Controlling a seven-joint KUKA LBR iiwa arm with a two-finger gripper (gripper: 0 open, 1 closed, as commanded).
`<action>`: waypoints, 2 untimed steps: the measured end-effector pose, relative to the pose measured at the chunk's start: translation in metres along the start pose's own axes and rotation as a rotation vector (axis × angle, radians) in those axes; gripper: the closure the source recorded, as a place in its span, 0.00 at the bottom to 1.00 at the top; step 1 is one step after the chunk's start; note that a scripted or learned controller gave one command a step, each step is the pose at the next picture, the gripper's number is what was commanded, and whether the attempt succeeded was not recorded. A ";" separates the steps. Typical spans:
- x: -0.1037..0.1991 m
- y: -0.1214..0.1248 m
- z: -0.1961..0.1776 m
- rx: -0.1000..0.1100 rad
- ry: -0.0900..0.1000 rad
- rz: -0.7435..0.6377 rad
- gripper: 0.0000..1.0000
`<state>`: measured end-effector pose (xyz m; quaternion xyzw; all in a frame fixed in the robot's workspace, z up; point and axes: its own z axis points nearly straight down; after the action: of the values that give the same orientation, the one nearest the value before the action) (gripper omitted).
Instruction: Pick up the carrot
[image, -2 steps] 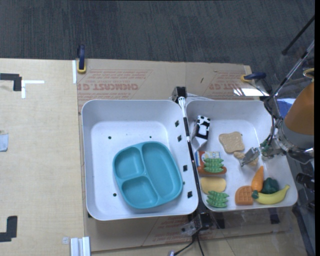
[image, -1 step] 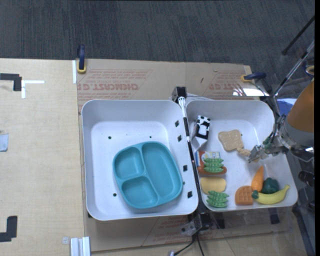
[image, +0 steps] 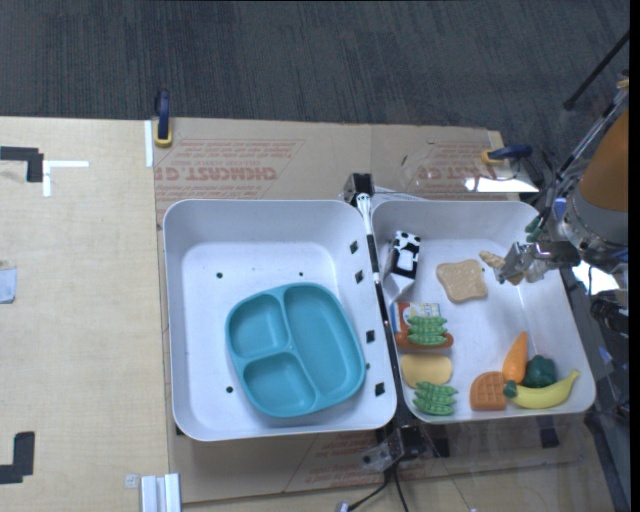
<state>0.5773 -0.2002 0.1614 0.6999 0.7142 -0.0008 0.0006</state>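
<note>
A: Orange carrot (image: 515, 357) lies in the right bin (image: 572, 300), near its front right corner, tilted, tip toward the back. Its lower end sits against the green vegetable (image: 540, 371) and just above the banana (image: 545, 392); the waffle-like orange piece (image: 488, 391) is just beside it on the left.

B: Claw position?

A: Claw (image: 518, 263) hovers over the same bin toward its back right, close to the toast slice (image: 462, 281), well apart from the carrot. Nothing seen between its fingers. Open or closed: cannot tell, too small and blurred.

B: Risks from here?

A: Judgement only. Crowding is the main one: a descent slightly off could close on the green vegetable or banana instead, or push the carrot under them. The carrot's slant means a misaligned claw may pinch it off-centre and let it slip. The bin wall close by limits approach from the right.
</note>
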 end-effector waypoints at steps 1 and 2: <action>0.000 0.000 0.000 0.000 0.000 0.000 0.00; -0.013 -0.071 0.070 0.010 0.018 -0.028 0.00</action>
<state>0.5070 -0.2148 0.0913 0.6899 0.7239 0.0020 -0.0092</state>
